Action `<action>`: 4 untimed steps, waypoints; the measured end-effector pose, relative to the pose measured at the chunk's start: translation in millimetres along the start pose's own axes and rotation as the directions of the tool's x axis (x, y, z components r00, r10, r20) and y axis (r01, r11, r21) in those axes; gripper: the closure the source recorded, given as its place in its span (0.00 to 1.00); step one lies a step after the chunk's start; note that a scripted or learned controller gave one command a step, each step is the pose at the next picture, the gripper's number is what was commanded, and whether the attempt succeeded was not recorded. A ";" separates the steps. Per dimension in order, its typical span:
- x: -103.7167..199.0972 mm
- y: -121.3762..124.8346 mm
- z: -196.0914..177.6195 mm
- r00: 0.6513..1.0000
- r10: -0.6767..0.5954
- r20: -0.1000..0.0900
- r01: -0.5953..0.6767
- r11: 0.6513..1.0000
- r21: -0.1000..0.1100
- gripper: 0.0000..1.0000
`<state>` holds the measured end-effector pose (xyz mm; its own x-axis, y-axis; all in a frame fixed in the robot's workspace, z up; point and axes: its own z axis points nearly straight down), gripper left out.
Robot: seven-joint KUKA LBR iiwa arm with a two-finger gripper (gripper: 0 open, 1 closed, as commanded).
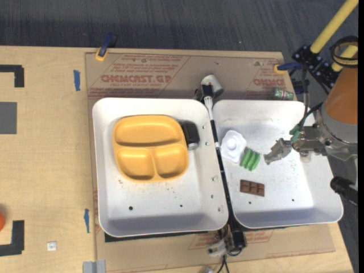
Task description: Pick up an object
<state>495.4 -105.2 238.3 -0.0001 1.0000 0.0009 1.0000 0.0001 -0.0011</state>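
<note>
Green ridged piece (250, 158) lies in the right bin (318, 209), just left of the pincer (274, 151), which hangs low over the bin floor; whether it is released or clenched I cannot tell, and nothing shows in its grip. Touching the green piece on its left is a white lump (232, 145), and nearer the front a brown chocolate-bar block (252, 188) sits apart. This looks like the approach step: next would be centring over one item and descending. The left bin (114, 209) holds a yellow divided tray (151, 147).
</note>
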 end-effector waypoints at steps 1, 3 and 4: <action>1.3 -16.2 108.8 0.993 -0.119 0.001 0.119 0.993 -0.001 0.00; -1.5 -14.8 145.8 0.978 -0.208 0.000 0.208 0.978 -0.003 0.00; 2.9 59.8 150.6 0.998 -0.065 0.003 0.065 0.998 -0.008 0.00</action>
<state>555.0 -102.2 87.7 -0.0651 0.9979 -0.0017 0.9979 0.0651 0.0069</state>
